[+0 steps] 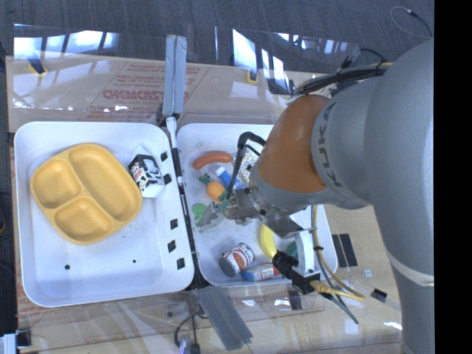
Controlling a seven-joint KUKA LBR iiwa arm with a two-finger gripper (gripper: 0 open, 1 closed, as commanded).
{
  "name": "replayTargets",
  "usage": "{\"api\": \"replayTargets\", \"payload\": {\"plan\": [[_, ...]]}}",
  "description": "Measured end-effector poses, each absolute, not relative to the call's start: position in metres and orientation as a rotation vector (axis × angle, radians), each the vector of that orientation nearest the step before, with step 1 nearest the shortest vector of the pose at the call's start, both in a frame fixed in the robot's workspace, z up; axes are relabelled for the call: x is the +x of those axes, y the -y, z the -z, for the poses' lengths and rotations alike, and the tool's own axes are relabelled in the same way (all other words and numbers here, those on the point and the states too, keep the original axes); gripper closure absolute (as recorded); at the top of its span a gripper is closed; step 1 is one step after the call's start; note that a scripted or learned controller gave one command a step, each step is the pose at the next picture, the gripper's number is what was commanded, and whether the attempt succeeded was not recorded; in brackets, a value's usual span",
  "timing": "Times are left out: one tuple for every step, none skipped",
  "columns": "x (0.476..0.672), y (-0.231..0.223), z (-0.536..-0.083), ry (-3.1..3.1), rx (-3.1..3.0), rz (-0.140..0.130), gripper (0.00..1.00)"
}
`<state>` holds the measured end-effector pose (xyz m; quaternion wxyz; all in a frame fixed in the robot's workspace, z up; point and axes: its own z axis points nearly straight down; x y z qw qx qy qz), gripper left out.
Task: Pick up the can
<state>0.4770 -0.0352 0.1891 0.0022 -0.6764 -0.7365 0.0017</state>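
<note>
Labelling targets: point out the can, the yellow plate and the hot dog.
can (237,259), camera view, on its side wall.
yellow plate (85,192), camera view, on the ridge between compartments.
hot dog (212,158), camera view, on its middle.

Yellow divided plate in left bin.

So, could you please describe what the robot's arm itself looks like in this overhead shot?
The arm is a bulky, rounded, matte grey body with a broad orange band above the wrist and dark "KUKA" lettering on the grey shell beside it. Black cables arc over its top. Below the wrist sits a metallic end effector, with white and black fittings and yellow cabling nearby.
</note>
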Motion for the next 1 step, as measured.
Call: {"api": "replayTargets", "payload": {"plan": [[0.4749,0.1114,-0.1453,2.063,-2.356,-0.010,0.00]]}}
